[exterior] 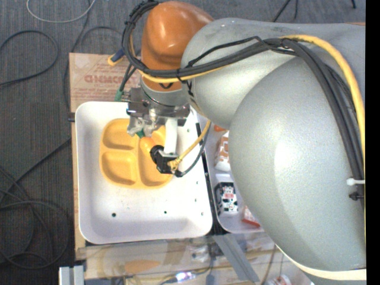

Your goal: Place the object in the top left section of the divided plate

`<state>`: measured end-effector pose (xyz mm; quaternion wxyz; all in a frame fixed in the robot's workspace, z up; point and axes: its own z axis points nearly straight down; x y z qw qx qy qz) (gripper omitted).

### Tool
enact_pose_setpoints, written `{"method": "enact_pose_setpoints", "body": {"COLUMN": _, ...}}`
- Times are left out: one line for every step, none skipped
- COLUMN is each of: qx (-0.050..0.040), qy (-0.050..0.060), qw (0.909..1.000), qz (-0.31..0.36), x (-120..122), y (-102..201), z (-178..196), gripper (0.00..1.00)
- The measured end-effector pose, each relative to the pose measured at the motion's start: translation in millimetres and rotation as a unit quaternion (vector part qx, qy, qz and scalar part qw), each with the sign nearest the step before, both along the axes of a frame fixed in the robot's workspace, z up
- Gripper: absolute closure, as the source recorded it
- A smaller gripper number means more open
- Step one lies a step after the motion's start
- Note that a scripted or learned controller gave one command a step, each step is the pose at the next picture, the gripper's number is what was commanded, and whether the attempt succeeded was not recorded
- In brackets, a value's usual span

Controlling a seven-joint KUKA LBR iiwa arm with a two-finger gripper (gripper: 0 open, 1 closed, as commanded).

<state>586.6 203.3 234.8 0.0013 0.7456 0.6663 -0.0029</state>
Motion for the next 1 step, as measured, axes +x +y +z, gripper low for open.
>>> {"method": "enact_pose_setpoints", "body": {"qx": 0.0018, "qy": 0.002, "qw": 0.9952, "qz": 0.098, "x": -9.2, "y": 9.8, "z": -82.4, "gripper": 1.00}}
